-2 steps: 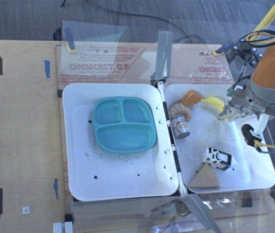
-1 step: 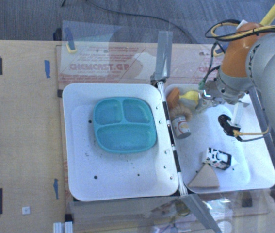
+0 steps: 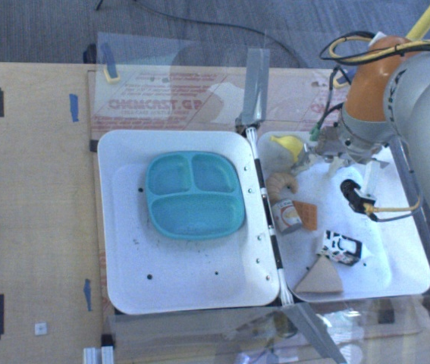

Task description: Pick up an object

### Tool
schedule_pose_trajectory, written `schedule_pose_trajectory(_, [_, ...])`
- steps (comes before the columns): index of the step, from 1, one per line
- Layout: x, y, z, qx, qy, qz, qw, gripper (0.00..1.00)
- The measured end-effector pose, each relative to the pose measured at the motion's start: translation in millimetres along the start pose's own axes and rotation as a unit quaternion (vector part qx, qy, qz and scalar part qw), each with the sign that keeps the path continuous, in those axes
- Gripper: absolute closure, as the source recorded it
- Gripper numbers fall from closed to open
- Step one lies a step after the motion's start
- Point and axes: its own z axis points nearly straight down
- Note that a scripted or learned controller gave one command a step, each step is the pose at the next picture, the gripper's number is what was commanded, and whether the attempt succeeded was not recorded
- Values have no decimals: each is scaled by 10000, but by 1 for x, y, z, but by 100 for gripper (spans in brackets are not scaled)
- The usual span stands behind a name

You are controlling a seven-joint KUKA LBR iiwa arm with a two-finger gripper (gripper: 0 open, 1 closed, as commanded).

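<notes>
My gripper (image 3: 311, 152) is low over the back of the right bin (image 3: 404, 268), below the arm's orange band (image 3: 370, 86). Just to its left lies a yellow object (image 3: 290, 144), touching or nearly touching the gripper's tip. A tan, knobbly object (image 3: 281, 182) sits in front of that, by the bin's left wall. Further forward are a small can-like item (image 3: 287, 215) beside an orange piece (image 3: 307, 215), a black-and-white object (image 3: 342, 246) and a tan wedge (image 3: 321, 278). Nothing is visibly held.
The left bin (image 3: 123, 271) holds a teal divided plate (image 3: 195, 195). A black cable end (image 3: 353, 192) with a yellow lead hangs over the right bin beneath the wrist. A metal divider (image 3: 264, 203) separates the bins.
</notes>
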Motion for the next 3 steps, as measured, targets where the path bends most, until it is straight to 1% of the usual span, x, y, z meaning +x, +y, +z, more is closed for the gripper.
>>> schedule_pose_trajectory(1, [21, 3, 0, -54, -7, -887, 9960, 0])
schedule_pose_trajectory(2, [26, 2, 0, -45, -11, -780, 9969, 0])
schedule_pose_trajectory(3, [27, 1, -1, -16, 10, -339, 9994, 0])
